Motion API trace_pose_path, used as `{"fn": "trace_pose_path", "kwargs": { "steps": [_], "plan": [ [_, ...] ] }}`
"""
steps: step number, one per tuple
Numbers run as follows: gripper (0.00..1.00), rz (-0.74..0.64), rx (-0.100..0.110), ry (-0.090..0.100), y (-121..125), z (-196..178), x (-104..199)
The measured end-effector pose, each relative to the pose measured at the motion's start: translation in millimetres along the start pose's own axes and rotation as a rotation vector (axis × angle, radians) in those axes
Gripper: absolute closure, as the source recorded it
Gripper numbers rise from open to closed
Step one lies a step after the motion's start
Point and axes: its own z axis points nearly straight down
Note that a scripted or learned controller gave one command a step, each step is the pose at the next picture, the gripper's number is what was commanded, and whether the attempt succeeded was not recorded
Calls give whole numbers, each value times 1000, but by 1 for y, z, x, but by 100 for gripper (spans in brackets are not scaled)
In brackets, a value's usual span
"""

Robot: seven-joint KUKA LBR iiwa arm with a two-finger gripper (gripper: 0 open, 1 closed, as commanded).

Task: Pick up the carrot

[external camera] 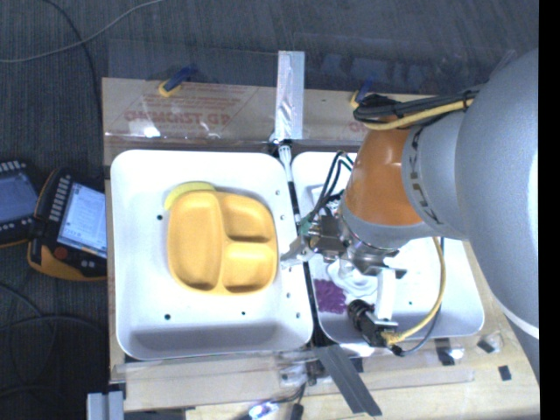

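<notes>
So the arm (pixel 411 178) is hanging low over the right bin (pixel 459 318), crowding the divider edge by a purple thing (pixel 330 296). Can't spot the carrot. The yellow tray (pixel 223 239) is sitting mid left bin (pixel 140 322), margins open all round.

1 fixed camera above the bench (pixel 122 112), looking down at a slant. Both white bins in frame: left bin (pixel 131 322) fully visible, right bin (pixel 464 318) largely covered by the arm (pixel 455 173) entering from the right. Medium range; carpet floor (pixel 262 11) visible beyond the bench's far edge.
</notes>
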Motion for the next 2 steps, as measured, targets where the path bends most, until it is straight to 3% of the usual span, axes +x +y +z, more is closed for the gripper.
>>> {"fn": "trace_pose_path", "kwargs": {
  "steps": [1, 2],
  "plan": [
    [100, -3, 3, -1, 0, -8, 1],
    [100, -73, -4, 1, 25, -61, 0]
  ]
}}
